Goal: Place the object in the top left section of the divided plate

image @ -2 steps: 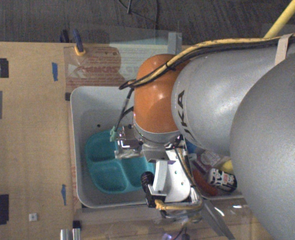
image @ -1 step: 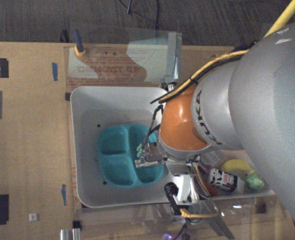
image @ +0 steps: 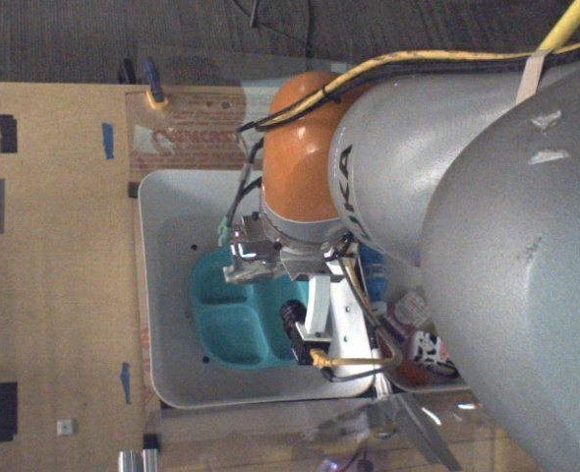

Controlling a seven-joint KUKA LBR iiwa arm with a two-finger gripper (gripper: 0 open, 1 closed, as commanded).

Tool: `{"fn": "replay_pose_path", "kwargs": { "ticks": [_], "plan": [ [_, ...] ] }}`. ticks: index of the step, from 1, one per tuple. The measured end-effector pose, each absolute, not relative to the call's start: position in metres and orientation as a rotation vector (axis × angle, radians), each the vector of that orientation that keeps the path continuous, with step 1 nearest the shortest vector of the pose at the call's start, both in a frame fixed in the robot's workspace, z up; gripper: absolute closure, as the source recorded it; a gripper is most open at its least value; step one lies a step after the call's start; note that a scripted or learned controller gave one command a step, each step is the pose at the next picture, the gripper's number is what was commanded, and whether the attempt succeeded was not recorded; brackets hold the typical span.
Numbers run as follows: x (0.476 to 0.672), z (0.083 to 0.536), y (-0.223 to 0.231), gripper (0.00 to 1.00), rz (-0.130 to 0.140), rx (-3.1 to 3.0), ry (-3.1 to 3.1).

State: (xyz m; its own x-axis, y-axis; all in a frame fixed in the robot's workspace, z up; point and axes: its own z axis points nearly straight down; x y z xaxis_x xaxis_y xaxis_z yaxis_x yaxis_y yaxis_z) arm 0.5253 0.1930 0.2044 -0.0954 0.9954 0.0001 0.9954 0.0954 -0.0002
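Hanging low over the teal divided plate [image: 233, 324] in the white bin [image: 167, 264], the hand [image: 261, 264] is sitting above the plate's upper end, probably lining up a drop. Its grip can't be made out, and the object itself isn't identifiable.

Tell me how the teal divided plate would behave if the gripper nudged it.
The teal divided plate looks like moulded plastic, so probably stiff and light. It lies flat and low in the white bin, so tipping seems unlikely. On that smooth floor it would likely slide rather than stay put.
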Motion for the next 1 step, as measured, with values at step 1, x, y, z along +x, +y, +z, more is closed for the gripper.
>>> {"fn": "replay_pose_path", "kwargs": {
  "ticks": [1],
  "plan": [
    [0.4983, 0.1286, 0.168, 1.0, -0.026, -2.256, -2.197]
  ]
}}
